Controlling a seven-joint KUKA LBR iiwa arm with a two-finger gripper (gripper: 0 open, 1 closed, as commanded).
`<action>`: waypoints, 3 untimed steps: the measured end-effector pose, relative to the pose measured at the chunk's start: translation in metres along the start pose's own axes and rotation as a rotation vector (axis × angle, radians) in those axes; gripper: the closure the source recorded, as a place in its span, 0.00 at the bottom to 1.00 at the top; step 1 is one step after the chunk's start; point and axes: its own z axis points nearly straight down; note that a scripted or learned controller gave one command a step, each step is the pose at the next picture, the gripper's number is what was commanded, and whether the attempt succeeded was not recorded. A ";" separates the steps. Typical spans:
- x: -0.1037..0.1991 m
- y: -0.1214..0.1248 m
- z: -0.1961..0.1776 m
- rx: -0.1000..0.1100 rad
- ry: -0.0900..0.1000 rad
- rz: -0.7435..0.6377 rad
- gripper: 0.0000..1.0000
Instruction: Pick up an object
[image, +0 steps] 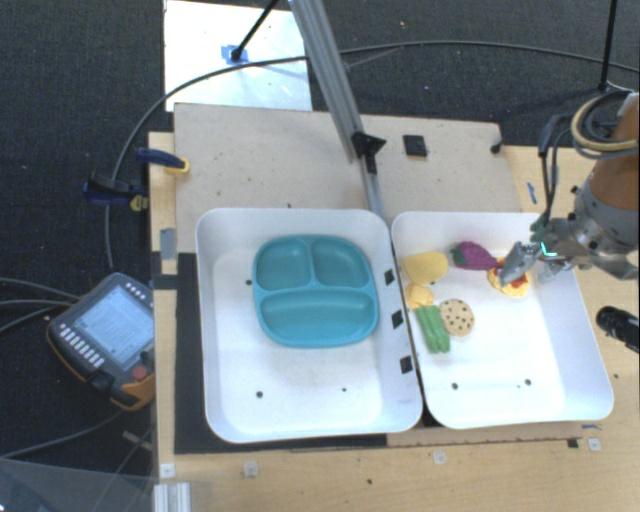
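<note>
I'm in the approach, nothing lifted yet: well left of my gripper (519, 268) sits the teal, three-compartment plastic plate (315, 290), nearer in a yellow lumpy toy (425, 266) and a purple toy eggplant (473, 255). Right under my gripper lies the small, flat yellow-and-red toy piece (514, 287); I'd judge the next move is settling squarely over it, though I cannot tell how wide the grip stands.
</note>
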 end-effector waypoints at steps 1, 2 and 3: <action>0.000 0.000 -0.001 -0.002 0.000 0.000 0.00; -0.006 -0.006 0.046 0.002 0.000 0.003 0.00; -0.008 -0.016 0.101 0.002 0.000 0.004 0.00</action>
